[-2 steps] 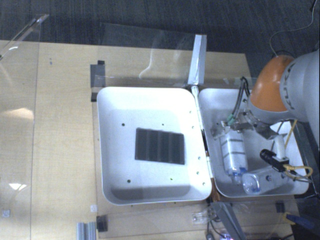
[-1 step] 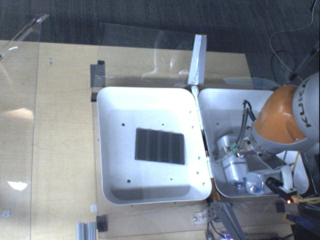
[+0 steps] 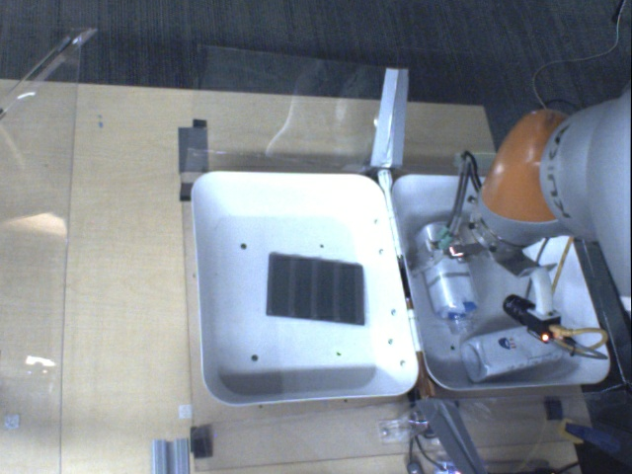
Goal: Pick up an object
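Bench (image 3: 109, 294): pale wood.
Floor (image 3: 247, 8): dark grey carpet.
Gripper (image 3: 454, 248): over right bin (image 3: 431, 194), beside bottle (image 3: 450, 289); grip unreadable.

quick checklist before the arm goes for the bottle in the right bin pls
1. gripper over right bin: ok
2. bottle lying just below gripper, in reach: ok
3. bottle apart from grey tube: ok
4. gripper touching bottle: cannot tell
5. room between bottle and the bin's left wall: tight, not ok
6. dark mat flat in left bin, out of the way: ok
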Tool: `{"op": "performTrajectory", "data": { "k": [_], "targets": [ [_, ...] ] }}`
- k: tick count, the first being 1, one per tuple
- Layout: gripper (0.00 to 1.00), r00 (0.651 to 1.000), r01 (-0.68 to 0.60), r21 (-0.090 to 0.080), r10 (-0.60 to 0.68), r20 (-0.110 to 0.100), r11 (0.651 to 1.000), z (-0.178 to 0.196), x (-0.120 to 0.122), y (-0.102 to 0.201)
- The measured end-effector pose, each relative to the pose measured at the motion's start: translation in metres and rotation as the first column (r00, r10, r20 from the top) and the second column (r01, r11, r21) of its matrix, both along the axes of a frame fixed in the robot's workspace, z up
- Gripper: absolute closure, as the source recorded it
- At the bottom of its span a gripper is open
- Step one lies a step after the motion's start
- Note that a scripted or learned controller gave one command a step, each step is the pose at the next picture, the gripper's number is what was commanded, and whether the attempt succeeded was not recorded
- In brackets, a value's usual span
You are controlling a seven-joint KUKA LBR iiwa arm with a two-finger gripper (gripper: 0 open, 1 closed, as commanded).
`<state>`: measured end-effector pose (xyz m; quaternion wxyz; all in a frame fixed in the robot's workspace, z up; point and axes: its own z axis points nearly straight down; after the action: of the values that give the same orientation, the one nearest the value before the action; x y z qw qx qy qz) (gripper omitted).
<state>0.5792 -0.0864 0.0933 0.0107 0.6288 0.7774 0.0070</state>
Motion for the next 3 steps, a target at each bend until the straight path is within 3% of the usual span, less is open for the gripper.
{"op": "performTrajectory", "data": {
  "k": [1,2,3],
  "targets": [
    [0.0,0.991,-0.132,0.005,0.132,-0.029,0.991,-0.001,0.056,-0.007],
    [0.0,0.989,-0.146,-0.001,0.146,-0.01,0.989,-0.002,0.019,-0.004],
    [0.0,0.979,-0.203,-0.004,0.203,-0.004,0.979,-0.002,-0.015,-0.011]
  ]
}}
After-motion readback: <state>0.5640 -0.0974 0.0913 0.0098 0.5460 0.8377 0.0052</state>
